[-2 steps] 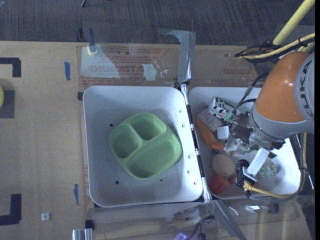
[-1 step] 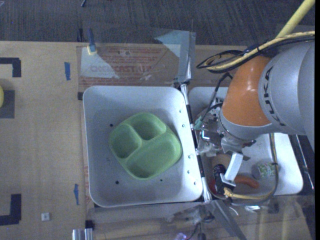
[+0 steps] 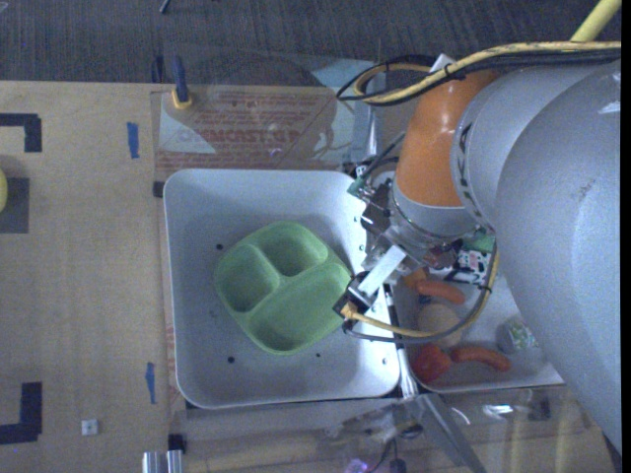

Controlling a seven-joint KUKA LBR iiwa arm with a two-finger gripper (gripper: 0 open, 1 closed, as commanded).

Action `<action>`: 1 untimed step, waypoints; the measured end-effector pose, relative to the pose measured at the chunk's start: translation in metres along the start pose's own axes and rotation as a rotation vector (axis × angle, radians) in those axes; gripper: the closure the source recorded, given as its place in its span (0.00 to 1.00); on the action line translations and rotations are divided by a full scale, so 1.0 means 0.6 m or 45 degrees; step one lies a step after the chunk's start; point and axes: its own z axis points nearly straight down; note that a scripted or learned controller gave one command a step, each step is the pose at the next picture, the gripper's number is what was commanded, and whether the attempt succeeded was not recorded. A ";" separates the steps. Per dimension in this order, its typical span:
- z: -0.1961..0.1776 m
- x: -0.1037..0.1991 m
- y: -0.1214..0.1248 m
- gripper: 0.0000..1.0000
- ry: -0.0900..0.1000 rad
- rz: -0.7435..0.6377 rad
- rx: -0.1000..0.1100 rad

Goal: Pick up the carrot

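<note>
Arm reaches in from right, wrist over edge between two white bins. End effector (image 3: 426, 264) low over right bin (image 3: 532, 368), mostly hidden under wrist; cannot tell how far open or whether anything is gripped. Carrot (image 3: 440, 290) lies in right bin, just beside end effector. Beige round item (image 3: 440, 318) and red item (image 3: 428, 364) near it. Green divided plate (image 3: 281, 286) in left bin (image 3: 197, 225) on counter (image 3: 79, 264).

The grey arm (image 3: 552, 195) reaches in from the right and bends steeply downward. Its orange band (image 3: 434, 146) sits just above the wrist (image 3: 426, 227), which points straight down. The end effector (image 3: 430, 260) hangs beneath the wrist, mostly hidden by it.
</note>
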 end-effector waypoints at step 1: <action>-0.016 0.001 -0.001 1.00 -0.003 -0.005 0.002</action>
